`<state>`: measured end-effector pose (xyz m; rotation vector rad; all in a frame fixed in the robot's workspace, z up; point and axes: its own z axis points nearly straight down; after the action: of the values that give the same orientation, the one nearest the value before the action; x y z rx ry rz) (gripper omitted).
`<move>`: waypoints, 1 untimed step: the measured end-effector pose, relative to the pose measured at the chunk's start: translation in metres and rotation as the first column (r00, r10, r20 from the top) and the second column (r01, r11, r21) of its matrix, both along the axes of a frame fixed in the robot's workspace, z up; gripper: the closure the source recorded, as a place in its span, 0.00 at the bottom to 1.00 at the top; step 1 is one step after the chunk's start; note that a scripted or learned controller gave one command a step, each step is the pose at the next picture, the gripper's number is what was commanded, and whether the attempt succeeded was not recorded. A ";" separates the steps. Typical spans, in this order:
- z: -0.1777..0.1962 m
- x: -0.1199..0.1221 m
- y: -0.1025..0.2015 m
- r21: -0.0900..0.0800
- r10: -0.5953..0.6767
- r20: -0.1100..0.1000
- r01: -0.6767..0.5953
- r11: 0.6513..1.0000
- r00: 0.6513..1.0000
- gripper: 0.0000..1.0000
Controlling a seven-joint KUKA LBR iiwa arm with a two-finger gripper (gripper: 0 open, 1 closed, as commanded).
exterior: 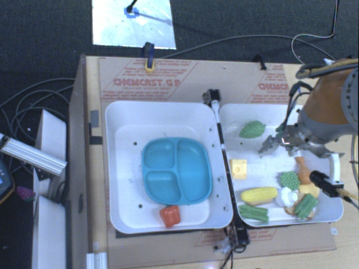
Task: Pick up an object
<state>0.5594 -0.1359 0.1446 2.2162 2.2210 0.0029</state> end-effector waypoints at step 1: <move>-0.028 0.031 0.044 0.002 0.002 -0.002 -0.002 1.000 1.000 0.00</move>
<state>0.5906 -0.0919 0.1164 2.2159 2.2258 0.0027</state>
